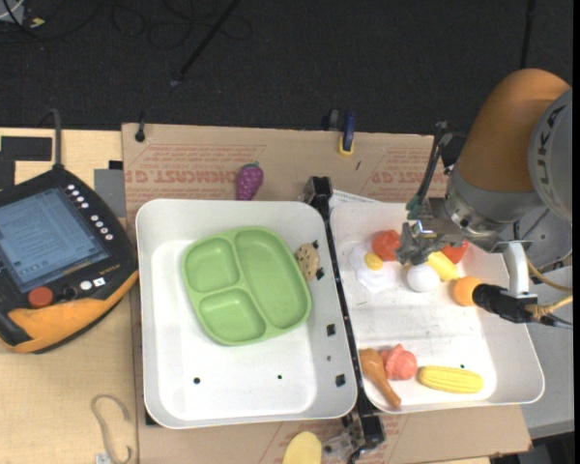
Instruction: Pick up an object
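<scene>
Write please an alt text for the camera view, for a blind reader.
The gripper is low in the right bin among small toy foods. The left bin holds a green divided plate.

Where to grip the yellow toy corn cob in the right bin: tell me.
Grip the yellow toy corn cob across its narrow middle, coming straight down from above. It lies flat and lengthwise near the right white bin's front edge, apart from the pink toy, so both long sides look free.
</scene>
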